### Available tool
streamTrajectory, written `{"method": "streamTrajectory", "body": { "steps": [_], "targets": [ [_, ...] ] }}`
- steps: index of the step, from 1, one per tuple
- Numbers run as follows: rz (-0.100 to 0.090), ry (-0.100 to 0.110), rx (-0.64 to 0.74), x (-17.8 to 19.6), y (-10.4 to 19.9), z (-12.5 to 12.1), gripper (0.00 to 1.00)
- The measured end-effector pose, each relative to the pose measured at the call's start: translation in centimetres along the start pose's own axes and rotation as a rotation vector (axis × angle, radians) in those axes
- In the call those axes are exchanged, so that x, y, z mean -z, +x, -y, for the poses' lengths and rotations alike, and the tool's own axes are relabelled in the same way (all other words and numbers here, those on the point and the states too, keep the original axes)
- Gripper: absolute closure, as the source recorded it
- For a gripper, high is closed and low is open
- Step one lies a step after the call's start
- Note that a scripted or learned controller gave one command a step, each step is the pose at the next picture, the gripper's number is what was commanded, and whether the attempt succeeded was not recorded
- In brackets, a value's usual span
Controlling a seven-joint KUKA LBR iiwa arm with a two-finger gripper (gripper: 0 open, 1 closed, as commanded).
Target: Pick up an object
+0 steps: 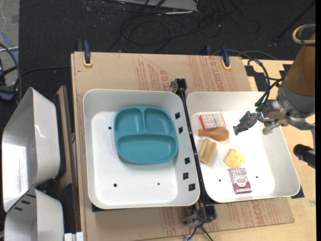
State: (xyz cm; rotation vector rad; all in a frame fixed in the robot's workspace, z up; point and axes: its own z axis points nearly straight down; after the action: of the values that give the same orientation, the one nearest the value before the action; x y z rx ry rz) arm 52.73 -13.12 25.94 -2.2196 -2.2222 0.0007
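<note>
The right bin (281, 182) holds several small objects. A red and white box (211, 120) lies at its back left, with a brown drumstick (214, 132) just in front of it. A tan bread roll (207, 150), a yellow cheese wedge (233, 158) and a small red and white carton (240, 179) lie nearer the front. My gripper (245, 124) hangs over the right bin, just right of the drumstick and the box and behind the cheese wedge. Nothing shows in it.
The left bin (100, 185) holds a teal divided plate (146, 135). A black divider with clips (189, 144) runs between the two bins. The grey arm with its orange band (301, 79) reaches in from the right. White containers (27, 144) stand left of the bench.
</note>
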Motion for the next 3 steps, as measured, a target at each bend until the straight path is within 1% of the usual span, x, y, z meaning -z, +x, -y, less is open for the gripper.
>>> {"method": "streamTrajectory", "body": {
  "steps": [1, 2, 3],
  "targets": [
    [-0.001, 0.006, -0.003, -6.3, -0.4, 0.0, 0.00],
    [-0.001, 0.005, -0.002, -12.0, -0.2, -0.9, 0.00],
    [0.000, 0.003, -0.004, -17.0, -0.2, -0.8, 0.00]
  ]
}}
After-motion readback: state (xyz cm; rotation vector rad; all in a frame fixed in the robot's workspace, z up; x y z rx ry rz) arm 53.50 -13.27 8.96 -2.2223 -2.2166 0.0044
